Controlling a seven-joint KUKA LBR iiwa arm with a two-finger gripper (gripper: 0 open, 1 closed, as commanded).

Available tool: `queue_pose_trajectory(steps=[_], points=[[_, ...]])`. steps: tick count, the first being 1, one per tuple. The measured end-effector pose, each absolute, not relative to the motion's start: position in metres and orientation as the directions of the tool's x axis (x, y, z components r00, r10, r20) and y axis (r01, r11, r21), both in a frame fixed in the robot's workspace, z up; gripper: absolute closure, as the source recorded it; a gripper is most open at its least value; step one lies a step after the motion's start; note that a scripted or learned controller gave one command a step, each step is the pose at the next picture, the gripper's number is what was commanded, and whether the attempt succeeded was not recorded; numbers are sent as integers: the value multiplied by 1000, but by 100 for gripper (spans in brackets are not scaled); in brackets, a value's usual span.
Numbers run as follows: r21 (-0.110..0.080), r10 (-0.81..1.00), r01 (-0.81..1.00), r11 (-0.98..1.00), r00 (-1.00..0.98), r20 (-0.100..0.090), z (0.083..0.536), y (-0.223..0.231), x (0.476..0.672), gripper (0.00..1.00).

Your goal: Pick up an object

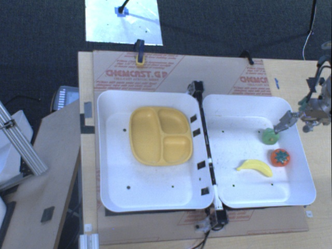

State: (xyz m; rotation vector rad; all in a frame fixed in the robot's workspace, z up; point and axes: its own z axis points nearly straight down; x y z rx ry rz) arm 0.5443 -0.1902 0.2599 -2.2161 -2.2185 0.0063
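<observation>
The right bin (298, 191) serves as the landmark, and its front wall lies nearest the camera. Inside it, toward the front, a yellow toy banana (254, 167) lies on its side on the white floor, curved, with one tip pointing to the bin's middle. Just behind and to the right of the banana, close to the bin's right wall, sits a small red-orange toy fruit with a green top (279, 157); the two are near each other but apart. Further back in the same bin rests a green round toy (269, 136), just beyond the red-orange one. The gripper (284, 122) reaches over the bin's right wall at this depth, its grey finger slanting down so that its tip meets the green toy's upper right edge. Whether the pincer is spread or pressed together I cannot tell from this angle, and nothing is seen held between the fingers.

To the left of the right bin, touching it along a dark hinge-like seam, stands the left bin (111, 191), which holds a yellow divided plate (160, 135) with three compartments, lying flat near its centre. Behind the right bin a cardboard sheet (218, 71) with red lettering covers the bench.
</observation>
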Motion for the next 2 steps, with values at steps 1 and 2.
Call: queue_pose_trajectory(steps=[1,2], points=[[2,1000,1000,4,-4,-1,265,-190,546,0],[-2,1000,1000,3,-3,0,216,-188,556,0]])
